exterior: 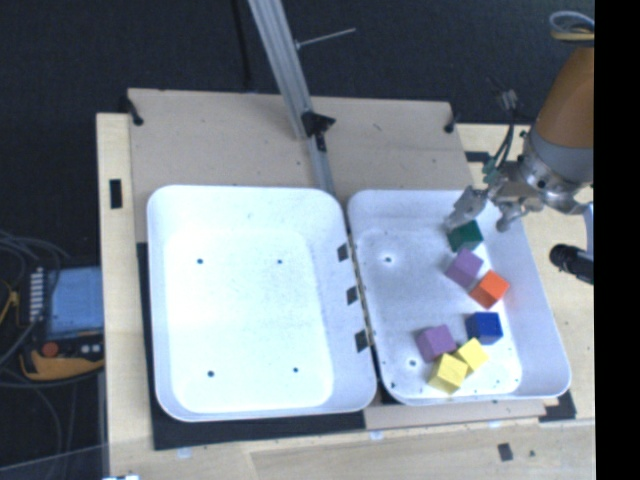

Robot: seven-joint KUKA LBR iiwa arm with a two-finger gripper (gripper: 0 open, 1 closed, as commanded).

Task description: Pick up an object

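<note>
My gripper (pixel 489 211) hangs over the far right part of the right bin (pixel 400 208), its two fingers spread open with nothing between them. A dark green block (pixel 464 235) lies just below the left finger, apart from it as far as I can tell. Further forward in the same bin lie a light purple block (pixel 465 267), an orange block (pixel 490 288), a blue block (pixel 484 326), a second purple block (pixel 435 342) and two yellow blocks (pixel 472 353) (pixel 450 371).
The left bin (pixel 250 298) sits beside the right one, with a row of dark clips (pixel 352 293) along the seam. A slanted metal rail (pixel 290 78) rises behind the bins. Cables and a blue box (pixel 75 303) lie off the bench at the left.
</note>
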